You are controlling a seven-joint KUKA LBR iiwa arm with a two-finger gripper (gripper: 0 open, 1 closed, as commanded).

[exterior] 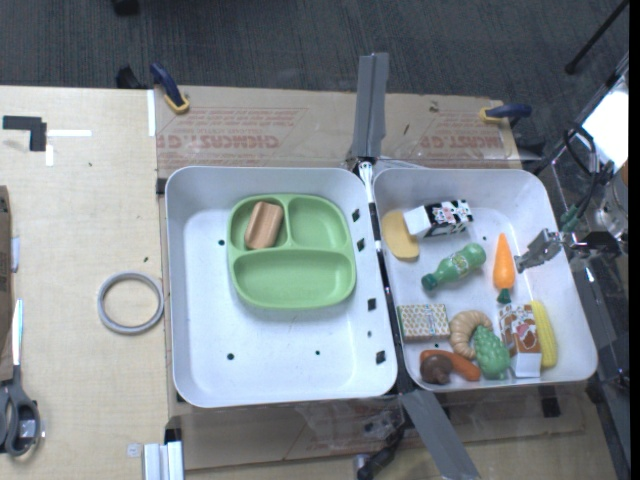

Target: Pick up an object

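The right bin [530, 183] holds several toy foods: a cow-patterned carton [447, 217], a yellow wedge [400, 236], a green bottle [455, 266], an orange carrot [504, 260], a cracker box [423, 320], a croissant [467, 328], a green bumpy piece [489, 353], a juice carton [518, 334] and a yellow corn cob [545, 333]. My gripper [545, 249] hangs over the right rim of this bin, just right of the carrot and apart from it. Nothing shows in its grasp.
The left bin [200, 348] holds a green divided plate [300, 278] with a brown bread roll [263, 224] in its top-left compartment. A tape ring [131, 301] and scissors [18, 413] lie on the bench to the left. Clamps [170, 86] hold cardboard behind the bins.
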